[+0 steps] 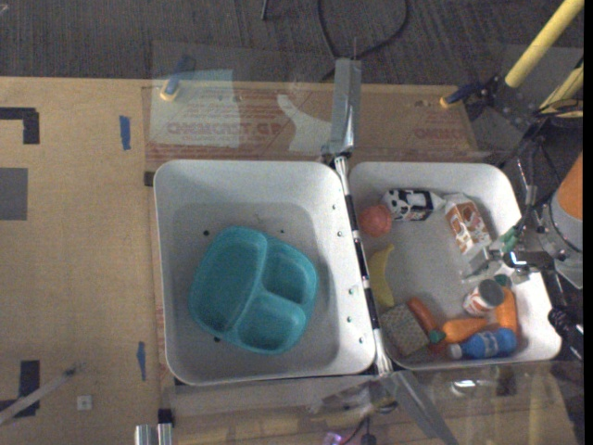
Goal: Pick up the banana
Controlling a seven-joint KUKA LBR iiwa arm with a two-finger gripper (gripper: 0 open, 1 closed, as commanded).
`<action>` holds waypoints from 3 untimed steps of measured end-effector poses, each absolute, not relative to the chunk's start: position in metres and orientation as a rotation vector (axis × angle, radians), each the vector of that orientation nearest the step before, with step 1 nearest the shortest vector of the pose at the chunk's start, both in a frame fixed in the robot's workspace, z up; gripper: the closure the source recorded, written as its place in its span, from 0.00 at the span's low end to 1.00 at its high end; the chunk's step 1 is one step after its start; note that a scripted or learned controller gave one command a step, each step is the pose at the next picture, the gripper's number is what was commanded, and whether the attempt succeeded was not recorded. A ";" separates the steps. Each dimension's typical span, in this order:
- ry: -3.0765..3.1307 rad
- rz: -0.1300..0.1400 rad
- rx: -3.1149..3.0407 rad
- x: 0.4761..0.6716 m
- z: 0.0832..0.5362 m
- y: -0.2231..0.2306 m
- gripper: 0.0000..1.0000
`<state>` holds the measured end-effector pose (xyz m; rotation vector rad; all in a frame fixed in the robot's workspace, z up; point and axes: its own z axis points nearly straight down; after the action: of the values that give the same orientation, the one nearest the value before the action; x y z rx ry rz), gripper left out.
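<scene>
**Banana waiting, arm at the bin's edge**

Cardboard-brown bench, two white bins side by side, and all the action is in the right-hand bin (505, 188). Look at the banana (381, 276): it lies along that bin's left wall, around mid-frame and right of centre, untouched, nothing on top of it. Just above it sits a small orange ball (374, 220), and just below it a grey sponge-like block (404, 327) next to a carrot (422, 311). Further right, a black-and-white cow toy (411, 203), a small carton (466, 226), and bottles crowded in the lower right corner.

And the gripper (505, 260)? It hangs at the right side of the bin, well apart from the banana, and I can't tell from here how it is set. Nothing in it that I can see.

So this looks like the approach step. Next it needs to travel left across the bin, line up across the banana's narrow width, and come down clear of the wall and the ball.
</scene>
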<state>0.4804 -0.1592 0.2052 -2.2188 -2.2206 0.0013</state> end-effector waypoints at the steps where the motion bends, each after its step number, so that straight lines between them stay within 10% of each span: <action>1: -2.256 -0.018 -2.215 0.485 0.101 -0.100 0.00; 3: -2.081 0.000 -2.358 0.515 0.262 -0.105 0.00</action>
<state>0.5151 -0.1050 0.2617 -2.3580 -2.0811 -0.0001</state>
